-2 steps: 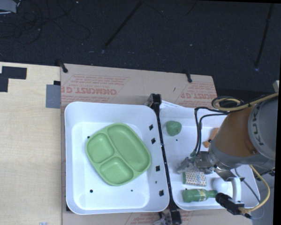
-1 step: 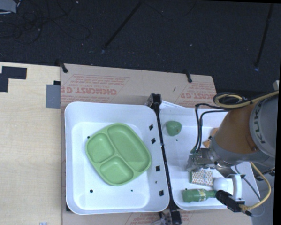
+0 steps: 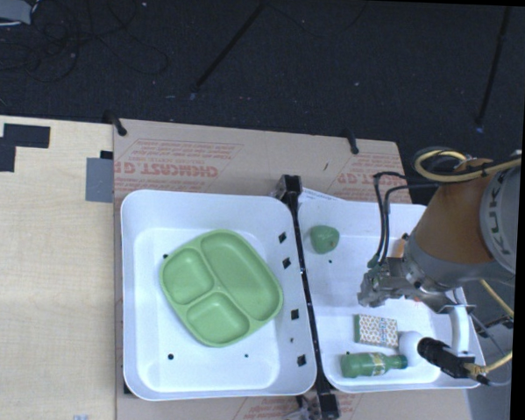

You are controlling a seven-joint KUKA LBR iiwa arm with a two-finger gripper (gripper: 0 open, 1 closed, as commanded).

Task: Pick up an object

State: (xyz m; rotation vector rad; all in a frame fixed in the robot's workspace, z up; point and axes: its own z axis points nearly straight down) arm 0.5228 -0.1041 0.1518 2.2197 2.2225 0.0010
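My gripper [image 3: 375, 291] hangs over the right bin [image 3: 347, 262], near its middle right, pointing down. Just below it lies a small patterned packet [image 3: 376, 329]. A green bottle [image 3: 371, 364] rests on its side along the bin's front edge. A small green round object [image 3: 323, 239] sits at the bin's back left. The arm's body hides the fingertips, and nothing is visible between them.
The left bin [image 3: 147, 243] holds a green divided plate [image 3: 221, 287]. A black divider [image 3: 298, 286] runs between the two bins. Cardboard [image 3: 212, 158] lies under both bins, with a wooden bench top to the left.
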